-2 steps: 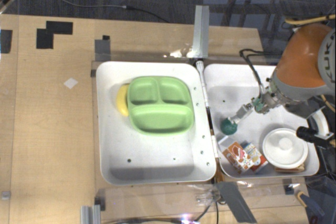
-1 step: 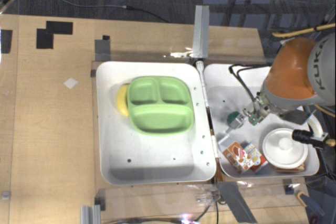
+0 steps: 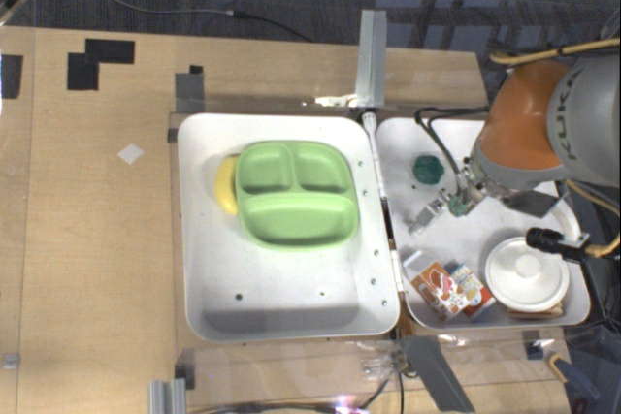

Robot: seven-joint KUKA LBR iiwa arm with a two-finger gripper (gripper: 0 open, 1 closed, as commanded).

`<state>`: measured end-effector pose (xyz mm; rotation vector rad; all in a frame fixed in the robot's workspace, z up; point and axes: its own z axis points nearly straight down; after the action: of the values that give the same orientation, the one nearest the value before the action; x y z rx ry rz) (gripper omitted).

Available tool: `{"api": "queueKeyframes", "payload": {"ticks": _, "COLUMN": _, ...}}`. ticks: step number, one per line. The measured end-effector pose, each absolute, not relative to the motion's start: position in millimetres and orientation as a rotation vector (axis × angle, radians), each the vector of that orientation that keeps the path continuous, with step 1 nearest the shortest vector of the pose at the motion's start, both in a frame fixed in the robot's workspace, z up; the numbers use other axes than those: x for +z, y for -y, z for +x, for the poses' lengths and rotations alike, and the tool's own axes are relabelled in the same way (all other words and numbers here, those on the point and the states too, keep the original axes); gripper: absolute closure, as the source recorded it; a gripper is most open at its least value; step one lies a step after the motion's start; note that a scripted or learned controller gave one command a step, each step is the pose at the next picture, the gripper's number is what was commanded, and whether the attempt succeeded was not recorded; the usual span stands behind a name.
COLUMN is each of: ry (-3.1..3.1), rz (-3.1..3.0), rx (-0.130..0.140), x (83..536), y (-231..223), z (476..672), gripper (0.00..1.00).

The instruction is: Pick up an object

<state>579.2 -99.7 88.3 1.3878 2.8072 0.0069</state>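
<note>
While low over the right bin point(image 3: 580, 310), gripper point(image 3: 433, 208) near its middle, jaws apart, nothing between them; small dark green object point(image 3: 427, 170) just up and left of fingertips, apart; printed snack packet point(image 3: 449, 291) and white round lidded container point(image 3: 526, 273) along near edge; in left bin point(image 3: 291, 305), green divided tray point(image 3: 294, 192) over yellow item point(image 3: 225, 186)

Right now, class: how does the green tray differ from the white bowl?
The green tray is rounded-rectangular with three compartments; the white bowl is round. The green tray lies in the left bin, the white bowl in the right bin. The tray looks larger. Both rest flat.
</note>
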Motion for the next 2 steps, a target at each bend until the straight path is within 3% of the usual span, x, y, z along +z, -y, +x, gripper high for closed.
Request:
{"api": "queueKeyframes", "payload": {"ticks": 1, "ry": -2.812, "rz": 1.382, "rx": 0.005, "x": 98.1, "y": 114.9, "z": 606.4, "gripper": 0.0}}
{"api": "queueKeyframes", "payload": {"ticks": 2, "ry": -2.618, "rz": 1.72, "rx": 0.006, "x": 103.6, "y": 104.6, "z": 664.3, "gripper": 0.0}}
